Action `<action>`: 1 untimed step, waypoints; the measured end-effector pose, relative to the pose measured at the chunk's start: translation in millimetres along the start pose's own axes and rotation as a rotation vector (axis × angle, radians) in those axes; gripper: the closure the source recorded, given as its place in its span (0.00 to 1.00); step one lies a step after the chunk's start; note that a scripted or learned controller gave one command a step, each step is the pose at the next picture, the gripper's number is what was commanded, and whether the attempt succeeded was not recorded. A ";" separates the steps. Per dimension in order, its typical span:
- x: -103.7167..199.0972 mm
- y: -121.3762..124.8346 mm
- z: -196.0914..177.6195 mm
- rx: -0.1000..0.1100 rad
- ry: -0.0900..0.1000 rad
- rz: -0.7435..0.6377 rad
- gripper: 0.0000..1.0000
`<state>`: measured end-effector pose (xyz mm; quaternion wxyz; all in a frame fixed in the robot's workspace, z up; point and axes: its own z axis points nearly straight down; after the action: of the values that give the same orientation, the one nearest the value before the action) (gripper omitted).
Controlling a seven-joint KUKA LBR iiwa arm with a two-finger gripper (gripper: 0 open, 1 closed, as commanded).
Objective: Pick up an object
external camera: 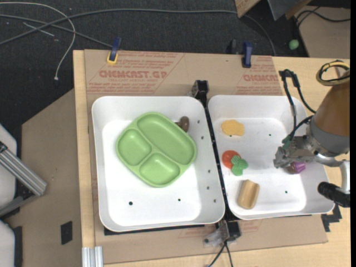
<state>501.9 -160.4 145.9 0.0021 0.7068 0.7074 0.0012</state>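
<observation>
Purple object (pixel 297 167), small, rounded, beside hand (pixel 286 159)

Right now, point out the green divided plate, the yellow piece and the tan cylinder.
green divided plate (pixel 157 148), camera view, centre ridge where compartments meet
yellow piece (pixel 233 128), camera view, middle of its top
tan cylinder (pixel 248 194), camera view, middle of its side

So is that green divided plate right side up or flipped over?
Right side up. The green plate lies flat in the left bin with its three hollow compartments facing upward. Nothing lies in them; a small brown thing sits beside its rim.
</observation>
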 end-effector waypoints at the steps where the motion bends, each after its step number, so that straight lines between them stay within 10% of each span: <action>1: -1.5 -0.7 -43.5 -0.001 0.000 0.000 1.00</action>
<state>501.0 -161.9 189.4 0.0025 0.7067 0.7075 0.0013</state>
